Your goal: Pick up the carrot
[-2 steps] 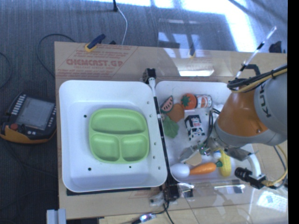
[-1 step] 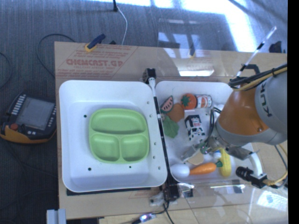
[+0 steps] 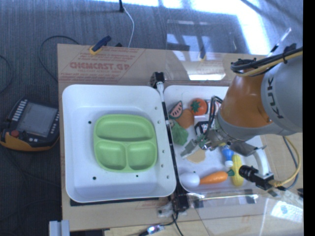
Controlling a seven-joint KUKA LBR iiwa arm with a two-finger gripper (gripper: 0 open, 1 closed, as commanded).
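Arm housing (image 3: 290, 95): here's the big grey shell, smooth and rounded, bulking up the right side.
Lettering: dark block letters run down the grey casing, partly cut off, a "K" and "U" readable.
Orange band (image 3: 243, 104): bright glossy orange collar, wide, sitting just above the wrist.
Wrist section: grey ring under the orange, narrowing down.
Cables (image 3: 266, 60): black and yellow leads looping over the top of the arm.
Gripper (image 3: 204, 142): dark metal parts, small and busy, black wiring at its base.
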